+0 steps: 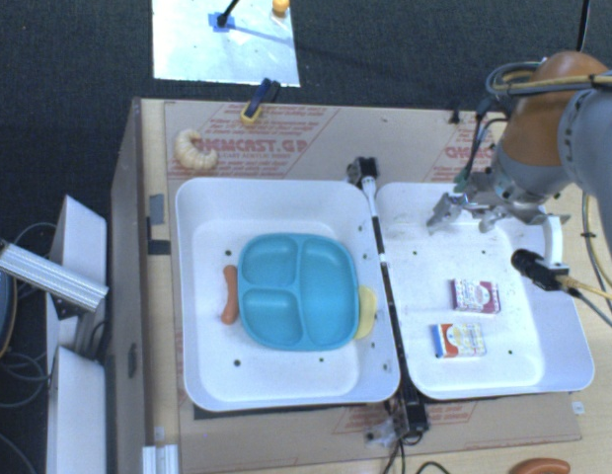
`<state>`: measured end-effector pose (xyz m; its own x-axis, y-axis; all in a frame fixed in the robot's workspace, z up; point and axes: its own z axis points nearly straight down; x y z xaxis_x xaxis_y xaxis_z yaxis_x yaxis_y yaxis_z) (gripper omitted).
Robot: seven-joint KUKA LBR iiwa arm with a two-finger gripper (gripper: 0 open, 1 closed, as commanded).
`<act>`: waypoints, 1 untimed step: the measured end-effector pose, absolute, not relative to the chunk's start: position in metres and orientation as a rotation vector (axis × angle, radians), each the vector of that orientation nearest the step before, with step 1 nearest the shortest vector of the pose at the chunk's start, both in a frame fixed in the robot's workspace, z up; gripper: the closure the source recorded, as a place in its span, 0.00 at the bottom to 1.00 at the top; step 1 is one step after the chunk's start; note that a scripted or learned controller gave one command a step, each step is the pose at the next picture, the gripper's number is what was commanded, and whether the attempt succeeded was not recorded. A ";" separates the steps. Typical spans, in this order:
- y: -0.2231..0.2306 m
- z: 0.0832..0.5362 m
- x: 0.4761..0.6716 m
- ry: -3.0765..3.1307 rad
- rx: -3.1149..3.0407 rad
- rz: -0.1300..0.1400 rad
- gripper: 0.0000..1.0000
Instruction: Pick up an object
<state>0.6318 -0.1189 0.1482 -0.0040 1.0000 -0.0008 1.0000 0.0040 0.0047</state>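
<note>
White right bin (568,363) holds two cartons (475,295) (458,340) at frame right; end effector (466,212) spread above them, holding nothing.

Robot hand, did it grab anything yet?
Not yet. The hand hovers over the back of the right bin with nothing between its fingers. The two small boxes lie untouched nearer the front. Reaching down, gripping one and lifting are all left.
</note>
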 end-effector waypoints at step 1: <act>-0.166 0.084 0.657 2.222 2.219 -0.001 0.00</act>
